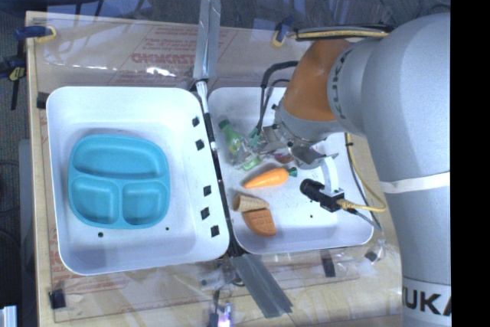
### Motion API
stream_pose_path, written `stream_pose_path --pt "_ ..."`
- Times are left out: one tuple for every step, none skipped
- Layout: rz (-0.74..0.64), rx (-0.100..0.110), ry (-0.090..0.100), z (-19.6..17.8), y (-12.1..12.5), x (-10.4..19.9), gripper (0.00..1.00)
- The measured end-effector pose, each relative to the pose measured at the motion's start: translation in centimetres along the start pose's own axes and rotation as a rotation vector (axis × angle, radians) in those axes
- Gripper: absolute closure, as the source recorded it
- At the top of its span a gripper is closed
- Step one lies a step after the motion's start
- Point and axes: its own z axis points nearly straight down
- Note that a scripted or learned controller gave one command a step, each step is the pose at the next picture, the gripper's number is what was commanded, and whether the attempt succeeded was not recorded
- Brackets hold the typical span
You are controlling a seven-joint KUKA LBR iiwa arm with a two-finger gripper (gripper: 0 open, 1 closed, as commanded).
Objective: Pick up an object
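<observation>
"KUKA" lettering partly legible on arm base (lower right), gripper [264, 143] over right bin [306, 237], finger state cannot be told, carrot [266, 179] just below, blue divided tray [119, 180] in left bin [69, 241].

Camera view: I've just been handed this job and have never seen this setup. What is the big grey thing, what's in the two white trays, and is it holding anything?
You are looking down at a slant from one fixed camera above a bench. The big grey thing is a robot arm with an orange band, reaching in from the right. Its claw is low in the right bin, over some green clutter; I cannot tell whether it grips anything. Also in that bin lie a toy carrot and a brown, bread-like piece. The left bin holds a blue divided plate.
</observation>
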Motion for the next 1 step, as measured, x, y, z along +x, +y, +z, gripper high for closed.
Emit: stream_pose_path --pt "-0.154 -0.030 -0.014 -11.70 0.07 0.25 1.00"
